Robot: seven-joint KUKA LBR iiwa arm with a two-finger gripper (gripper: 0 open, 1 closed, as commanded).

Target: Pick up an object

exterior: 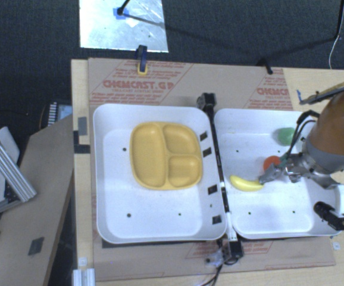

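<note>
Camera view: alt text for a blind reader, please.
The arm's claw hangs low in the right bin, beside a banana, an orange object and a green one. The left bin holds a yellow divided plate.

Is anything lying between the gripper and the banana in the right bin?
Nothing visible. The gripper sits just right of the banana, at its end, with only bare bin floor around them. The red object lies behind the gripper.

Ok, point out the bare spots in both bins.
Left bin: a bare strip along the front, below the yellow tray. Right bin: bare floor in front of the banana, and the back left corner. Crowded where the tool meets banana, red object and green object.
</note>
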